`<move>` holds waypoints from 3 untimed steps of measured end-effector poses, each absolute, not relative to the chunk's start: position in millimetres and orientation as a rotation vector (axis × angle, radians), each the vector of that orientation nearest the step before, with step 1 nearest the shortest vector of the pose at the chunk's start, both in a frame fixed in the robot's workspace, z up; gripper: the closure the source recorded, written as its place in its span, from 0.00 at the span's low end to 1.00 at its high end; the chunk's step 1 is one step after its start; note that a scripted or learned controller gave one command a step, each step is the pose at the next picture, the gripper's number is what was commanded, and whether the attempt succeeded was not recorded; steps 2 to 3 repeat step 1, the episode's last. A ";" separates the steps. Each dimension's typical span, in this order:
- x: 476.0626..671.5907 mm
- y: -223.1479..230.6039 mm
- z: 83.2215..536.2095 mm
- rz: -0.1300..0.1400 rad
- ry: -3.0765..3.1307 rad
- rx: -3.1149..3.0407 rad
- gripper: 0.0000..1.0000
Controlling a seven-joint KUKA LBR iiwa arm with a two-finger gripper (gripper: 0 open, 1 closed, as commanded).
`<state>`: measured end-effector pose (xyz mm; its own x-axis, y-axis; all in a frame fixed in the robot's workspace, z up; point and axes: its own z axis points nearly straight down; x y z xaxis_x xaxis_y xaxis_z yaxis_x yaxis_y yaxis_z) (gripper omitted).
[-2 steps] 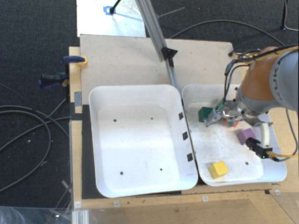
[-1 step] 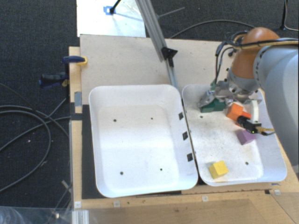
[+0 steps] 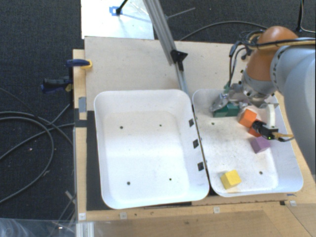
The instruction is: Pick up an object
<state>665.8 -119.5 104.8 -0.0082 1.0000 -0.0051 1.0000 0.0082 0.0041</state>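
My gripper (image 3: 220, 102) is low over the far left part of the right bin (image 3: 286, 179), reaching in from the right. A green block (image 3: 227, 111) lies right under and against its tip, partly covered by it; I cannot make out whether the block is gripped or just touched. An orange block (image 3: 247, 117) sits just right of the green one, under the wrist. A purple block (image 3: 259, 144) lies further toward the front. A yellow block (image 3: 230, 179) rests near the bin's front edge.
The left bin (image 3: 108, 102) stands beside the right one, with their walls meeting in the middle. A slanted metal pole (image 3: 165, 31) crosses the bench behind the bins. A blue and yellow clamp (image 3: 79, 63) grips the bench's left edge.
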 end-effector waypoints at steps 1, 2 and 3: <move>679.5 -48.7 195.6 0.013 2.231 2.204 1.00; 679.5 -48.7 195.6 0.013 2.231 2.204 1.00; 679.5 -48.7 195.6 0.013 2.231 2.204 1.00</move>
